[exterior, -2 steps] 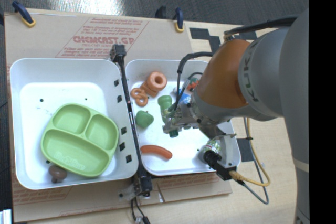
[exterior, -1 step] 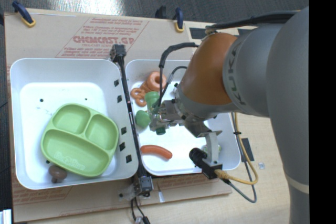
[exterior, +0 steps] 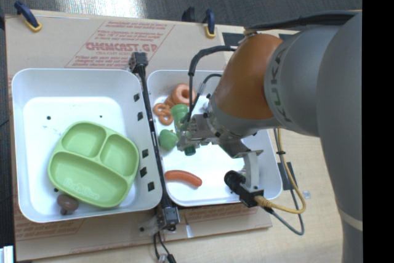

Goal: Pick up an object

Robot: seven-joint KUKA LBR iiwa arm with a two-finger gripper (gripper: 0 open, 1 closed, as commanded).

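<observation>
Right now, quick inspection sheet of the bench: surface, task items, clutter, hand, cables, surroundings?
Surface: cardboard sheet with red print, under two white bins side by side, left bin and right bin.
Job's things: right bin holds two orange rings, green pieces and a sausage.
Clutter: left bin holds a green divided plate and a small brown lump at its near corner.
Hand: hand is low over the green pieces; fingers too hidden to judge.
Cables: black loop at the wrist; yellow cable off the right bin's near corner.
Surroundings: blue clamps on the cardboard's far edge; grey floor beyond.
</observation>
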